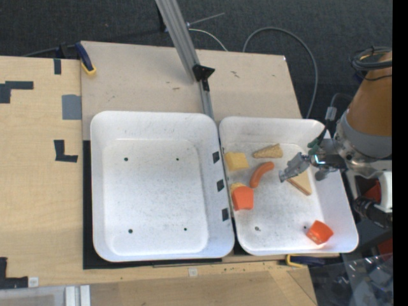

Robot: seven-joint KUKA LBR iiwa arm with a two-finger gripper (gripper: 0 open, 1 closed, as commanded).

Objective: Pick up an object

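The fingers (294, 168) hang low inside the right bin (331, 199), reaching in from the right, and look slightly spread with nothing between them, though they are small and dark and the gap is hard to read. Just beside them, below and to the right, lies a tan wedge (301, 183), close enough that it may be touching; I cannot tell. To their left, near, is an orange sausage (261, 173), and above-left a second tan wedge (268, 151). Farther left sit a yellow block (236, 161) and, below it, an orange block (243, 198) with a small yellow piece against it. Well below the fingers, near the bin's lower right corner, lies another orange block (319, 232). As a judgement, the task is in its approach stage: nothing is lifted yet, and what is left is to close on a piece, most likely the near wedge, and raise it. Behind the fingers the grey wrist and orange band of the arm (373, 110) fill the right side. Well to the left is the left bin (156, 183). Both bins rest on a pale wooden desk (146, 75), crossed by a slanted metal bar (180, 30), over dark carpet with a loose cable.
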